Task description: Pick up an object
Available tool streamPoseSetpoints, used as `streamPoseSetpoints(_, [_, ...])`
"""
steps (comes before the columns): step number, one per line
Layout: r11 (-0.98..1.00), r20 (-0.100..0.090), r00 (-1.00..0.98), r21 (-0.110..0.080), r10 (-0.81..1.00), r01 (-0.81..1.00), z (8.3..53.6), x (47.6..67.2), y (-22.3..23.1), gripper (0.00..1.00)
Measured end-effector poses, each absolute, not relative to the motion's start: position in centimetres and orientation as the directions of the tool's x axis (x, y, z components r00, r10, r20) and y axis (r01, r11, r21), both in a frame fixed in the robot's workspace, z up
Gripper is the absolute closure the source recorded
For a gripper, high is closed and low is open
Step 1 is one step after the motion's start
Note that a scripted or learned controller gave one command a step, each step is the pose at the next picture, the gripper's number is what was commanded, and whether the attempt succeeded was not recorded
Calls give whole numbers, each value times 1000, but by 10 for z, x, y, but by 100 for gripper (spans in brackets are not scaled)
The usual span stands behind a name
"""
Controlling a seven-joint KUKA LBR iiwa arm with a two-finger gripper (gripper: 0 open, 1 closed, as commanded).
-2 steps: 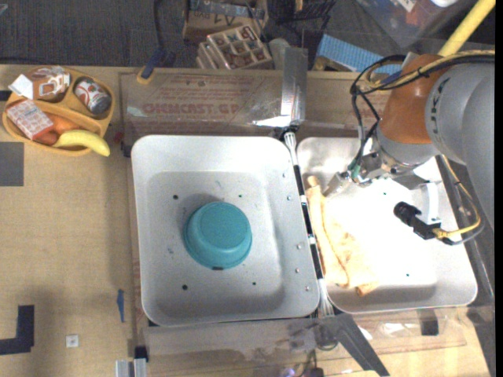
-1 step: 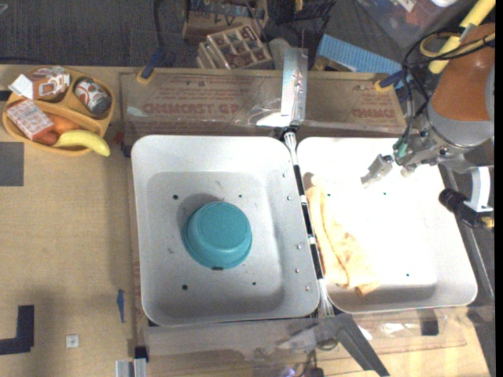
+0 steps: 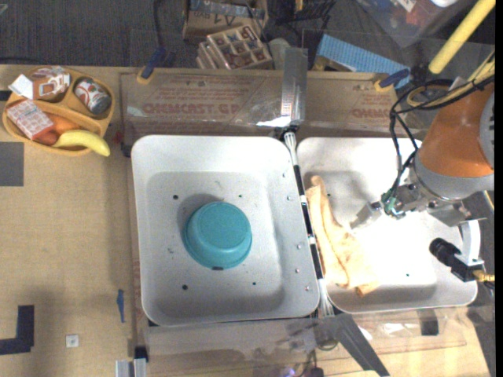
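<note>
Reaching in over the worktop's right edge, the grey arm [image 3: 460, 151] with its orange band ends above the right bin [image 3: 440, 289]. Its gripper [image 3: 363, 217] hangs low over the middle of that bin, pointing toward the bin's left wall; whether the jaws are wide or narrow cannot be told from this slant, and nothing is seen between them.

Printed lettering runs along the cardboard strip [image 3: 212, 104] at the worktop's far edge behind the bins, but it is too faint to read with any certainty. Small packets in the yellow tray [image 3: 20, 128] at the far left corner carry labels too small to make out.

A tan cloth [image 3: 336, 242] lies crumpled in the right bin, against its left wall. Its long axis runs from the bin's far side to its near side, with the near end bunched and spreading toward the bin's middle. The gripper's tip is just beside the cloth's upper half, and contact cannot be judged.

A teal bowl [image 3: 218, 234] rests upside down on the floor of the left bin [image 3: 149, 171], near its centre, well apart from every wall.

The yellow tray holds a banana [image 3: 84, 140] along its near rim, a can, an orange piece and some boxed items.
</note>
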State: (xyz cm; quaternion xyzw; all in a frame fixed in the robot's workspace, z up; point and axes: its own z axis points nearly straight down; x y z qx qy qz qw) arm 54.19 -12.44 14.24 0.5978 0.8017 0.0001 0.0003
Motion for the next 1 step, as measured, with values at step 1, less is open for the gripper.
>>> streamPoseSetpoints(1, [344,-10,-344,17,939,939,93,510,-102,0])
